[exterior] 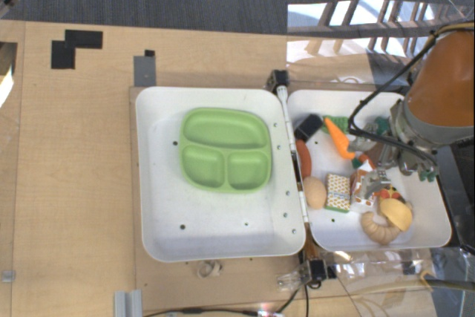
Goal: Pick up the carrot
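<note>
Toward the back of the right bin (438,234) lies the carrot (338,137), slanting from upper left to lower right, its lower end close under my gripper (371,182). Whether the carrot touches my tool I cannot tell, and I cannot tell how my fingers stand either, since the wrist and its cabling hide them. Just left of the carrot's upper end sits a small black block (307,127), near the bin's left wall. Along that same wall a red sausage (303,159) lies lengthwise, hugging the edge. In front of it rests a pale egg-shaped piece (315,192), and beside that a small printed box (338,193). Nearer the front rim a curled croissant (377,229) touches a yellow lemon-like piece (397,214), with some small red and orange bits just behind them that I cannot name. This bin is crowded through its middle; bare floor shows mostly along the front edge and in the far right corner. My arm (445,89) comes in over the bin's right rear side. Across the divider, the left bin (159,234) holds a green sectioned plate (225,148) in its centre, with wide bare floor all around it out to the rims.
</note>
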